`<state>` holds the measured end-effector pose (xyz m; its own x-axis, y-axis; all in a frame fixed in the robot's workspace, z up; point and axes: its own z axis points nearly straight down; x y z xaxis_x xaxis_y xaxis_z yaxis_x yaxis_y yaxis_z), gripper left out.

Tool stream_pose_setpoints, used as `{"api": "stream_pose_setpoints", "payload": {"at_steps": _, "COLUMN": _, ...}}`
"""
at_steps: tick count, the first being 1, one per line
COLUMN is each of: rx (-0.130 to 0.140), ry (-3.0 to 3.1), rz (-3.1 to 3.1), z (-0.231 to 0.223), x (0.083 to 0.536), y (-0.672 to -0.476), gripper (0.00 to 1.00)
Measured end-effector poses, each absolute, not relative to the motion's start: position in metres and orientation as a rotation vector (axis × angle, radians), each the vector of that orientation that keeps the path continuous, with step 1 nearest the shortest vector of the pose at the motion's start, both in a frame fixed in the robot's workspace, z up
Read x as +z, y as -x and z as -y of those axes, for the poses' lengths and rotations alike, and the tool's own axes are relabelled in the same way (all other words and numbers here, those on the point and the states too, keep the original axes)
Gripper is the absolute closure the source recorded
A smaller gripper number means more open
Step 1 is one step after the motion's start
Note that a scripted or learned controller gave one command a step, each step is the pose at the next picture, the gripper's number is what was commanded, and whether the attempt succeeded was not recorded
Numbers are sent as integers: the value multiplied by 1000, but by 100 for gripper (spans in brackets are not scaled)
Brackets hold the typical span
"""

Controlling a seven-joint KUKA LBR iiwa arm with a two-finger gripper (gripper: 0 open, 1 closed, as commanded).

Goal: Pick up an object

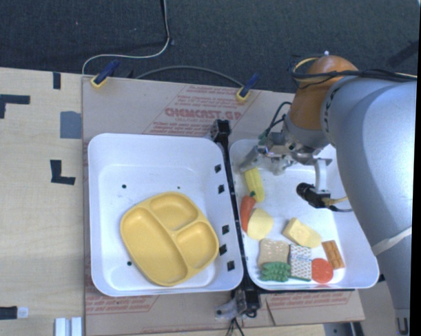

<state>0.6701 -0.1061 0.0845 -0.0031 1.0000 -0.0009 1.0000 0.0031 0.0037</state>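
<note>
Early in the pick: approach stage, nothing lifted yet. Hangs, the pincer point(273, 158), low over the back of the right bin point(364, 271), at the end of the grey arm point(376, 149) reaching in from the right. Cannot tell whether spread or closed; too small and too cluttered with metal at this slant. Nothing visibly gripped.

Lies just in front of the pincer, nearest of all the candidates, a yellow corn cob point(255, 185), close to the bin's left wall. Further forward: a carrot point(246, 212) touching a pale yellow lump point(261, 224), a cheese wedge point(303, 233), a cracker point(273, 251), a green piece point(276, 271), a tomato point(322, 271) and an orange stick point(332, 254), crowded toward the front rim. In the left bin point(94, 194), a yellow divided plate point(169, 237), well apart from the pincer.

Probably aimed at the corn. Calls next for a short shift forward to centre over the cob, alignment across its narrow width, a descent to the bin floor, then closing and a straight lift. Worth minding: the wall close beside the cob, and the carrot just ahead of it.
</note>
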Motion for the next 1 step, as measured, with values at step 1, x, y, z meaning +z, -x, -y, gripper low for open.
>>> {"api": "stream_pose_setpoints", "payload": {"at_steps": 1, "rx": -3, "ry": -2220, "rz": -2223, "z": 95, "x": 84, "y": -655, "gripper": 0}}
